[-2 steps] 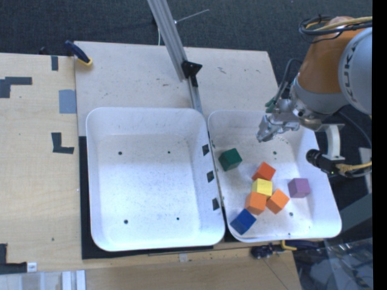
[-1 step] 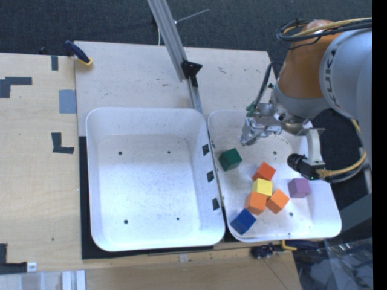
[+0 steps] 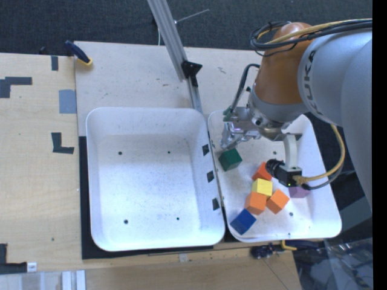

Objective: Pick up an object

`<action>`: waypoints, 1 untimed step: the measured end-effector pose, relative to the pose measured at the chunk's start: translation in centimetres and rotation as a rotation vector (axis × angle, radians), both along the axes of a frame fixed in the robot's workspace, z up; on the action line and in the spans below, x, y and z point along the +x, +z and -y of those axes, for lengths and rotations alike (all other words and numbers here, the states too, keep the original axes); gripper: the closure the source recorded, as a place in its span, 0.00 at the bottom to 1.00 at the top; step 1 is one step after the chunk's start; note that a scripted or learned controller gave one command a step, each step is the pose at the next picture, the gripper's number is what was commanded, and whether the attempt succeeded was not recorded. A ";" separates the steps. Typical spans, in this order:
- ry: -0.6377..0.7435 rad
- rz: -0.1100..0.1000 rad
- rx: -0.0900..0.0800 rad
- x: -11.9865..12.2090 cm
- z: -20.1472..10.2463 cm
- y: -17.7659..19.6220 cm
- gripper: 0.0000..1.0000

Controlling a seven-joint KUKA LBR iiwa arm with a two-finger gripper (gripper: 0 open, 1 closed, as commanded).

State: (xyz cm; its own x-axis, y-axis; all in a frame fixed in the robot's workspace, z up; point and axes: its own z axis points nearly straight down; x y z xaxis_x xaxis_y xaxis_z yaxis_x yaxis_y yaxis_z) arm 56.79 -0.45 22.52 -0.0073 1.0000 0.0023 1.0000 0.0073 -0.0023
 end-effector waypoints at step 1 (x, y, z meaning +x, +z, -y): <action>0.001 0.001 0.000 -1.0 -5.5 0.7 1.00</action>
